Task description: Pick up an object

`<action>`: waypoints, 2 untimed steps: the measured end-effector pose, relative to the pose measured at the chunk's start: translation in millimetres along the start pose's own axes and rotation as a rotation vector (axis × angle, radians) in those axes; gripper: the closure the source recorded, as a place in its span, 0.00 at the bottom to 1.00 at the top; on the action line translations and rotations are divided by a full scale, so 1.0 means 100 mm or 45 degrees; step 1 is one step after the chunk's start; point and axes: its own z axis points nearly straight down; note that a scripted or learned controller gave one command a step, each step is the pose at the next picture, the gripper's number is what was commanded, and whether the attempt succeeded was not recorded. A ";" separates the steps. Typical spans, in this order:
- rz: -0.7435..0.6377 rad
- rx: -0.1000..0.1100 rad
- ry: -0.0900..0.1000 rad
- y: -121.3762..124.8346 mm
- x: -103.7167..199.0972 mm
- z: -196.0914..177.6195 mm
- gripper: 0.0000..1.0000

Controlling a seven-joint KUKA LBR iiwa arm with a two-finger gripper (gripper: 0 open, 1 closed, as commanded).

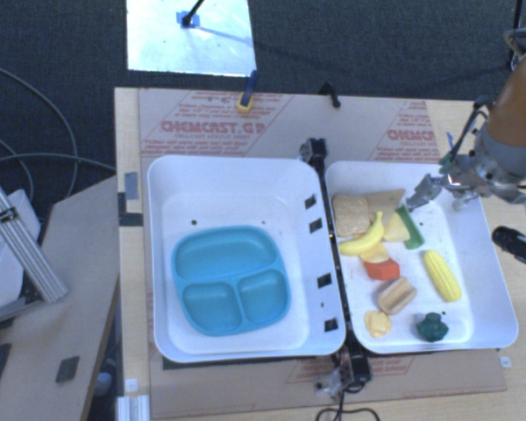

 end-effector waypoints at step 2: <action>-0.016 -0.008 0.007 -0.59 1.29 0.08 0.00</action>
